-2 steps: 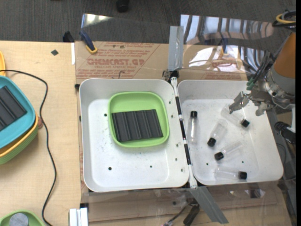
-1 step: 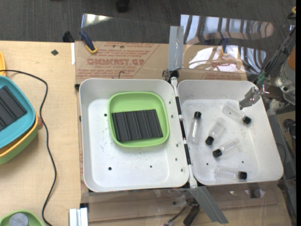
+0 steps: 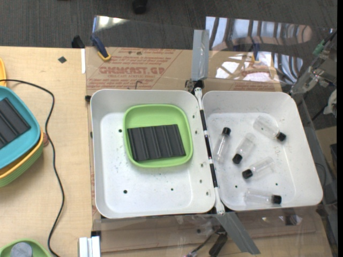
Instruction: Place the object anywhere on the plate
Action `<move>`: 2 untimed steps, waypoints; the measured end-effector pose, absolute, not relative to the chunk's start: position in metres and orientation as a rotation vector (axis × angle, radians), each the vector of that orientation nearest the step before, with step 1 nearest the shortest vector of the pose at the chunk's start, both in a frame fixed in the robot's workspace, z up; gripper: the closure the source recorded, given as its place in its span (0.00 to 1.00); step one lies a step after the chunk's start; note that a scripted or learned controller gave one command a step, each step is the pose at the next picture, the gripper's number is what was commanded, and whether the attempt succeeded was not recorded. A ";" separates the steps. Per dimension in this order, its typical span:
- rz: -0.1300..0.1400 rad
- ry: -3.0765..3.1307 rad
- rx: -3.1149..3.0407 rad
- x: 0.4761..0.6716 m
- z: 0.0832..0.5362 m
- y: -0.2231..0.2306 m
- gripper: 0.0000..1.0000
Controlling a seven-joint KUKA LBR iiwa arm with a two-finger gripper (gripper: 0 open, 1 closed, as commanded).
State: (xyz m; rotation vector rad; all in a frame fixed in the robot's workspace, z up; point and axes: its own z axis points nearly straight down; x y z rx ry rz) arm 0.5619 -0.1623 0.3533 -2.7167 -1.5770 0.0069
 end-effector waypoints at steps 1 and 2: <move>0.008 -1.184 -2.909 0.577 0.390 -0.212 0.00; 0.008 -1.019 -2.971 0.636 0.439 -0.206 0.00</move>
